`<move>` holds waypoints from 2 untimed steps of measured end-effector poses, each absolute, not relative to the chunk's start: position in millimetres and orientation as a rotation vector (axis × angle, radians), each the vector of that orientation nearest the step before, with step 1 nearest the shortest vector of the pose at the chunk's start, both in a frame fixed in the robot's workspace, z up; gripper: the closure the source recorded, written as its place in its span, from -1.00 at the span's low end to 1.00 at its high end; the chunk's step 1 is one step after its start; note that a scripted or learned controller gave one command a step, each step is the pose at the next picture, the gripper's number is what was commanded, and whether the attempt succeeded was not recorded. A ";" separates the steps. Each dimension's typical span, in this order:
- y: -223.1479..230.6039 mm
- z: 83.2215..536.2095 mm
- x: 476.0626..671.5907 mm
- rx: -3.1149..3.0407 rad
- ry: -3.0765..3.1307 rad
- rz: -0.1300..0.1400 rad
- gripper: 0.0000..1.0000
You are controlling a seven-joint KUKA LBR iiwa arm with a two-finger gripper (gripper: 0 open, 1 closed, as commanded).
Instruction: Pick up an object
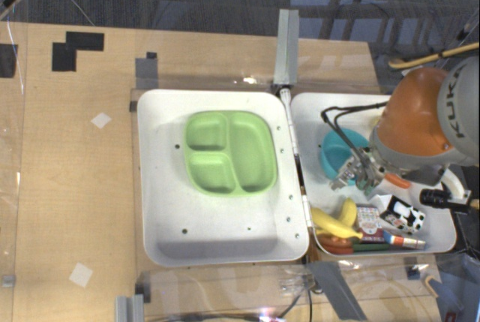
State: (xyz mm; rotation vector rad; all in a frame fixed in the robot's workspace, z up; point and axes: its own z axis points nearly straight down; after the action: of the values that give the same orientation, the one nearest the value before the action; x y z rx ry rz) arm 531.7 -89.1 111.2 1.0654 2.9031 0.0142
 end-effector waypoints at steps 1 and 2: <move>-89.1 106.3 528.0 1.071 2.915 0.009 -1.00; -101.5 91.8 536.2 1.410 2.788 0.012 -1.00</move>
State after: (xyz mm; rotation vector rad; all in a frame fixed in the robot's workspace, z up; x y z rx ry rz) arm 536.2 -101.5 91.8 1.4102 2.7883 0.0119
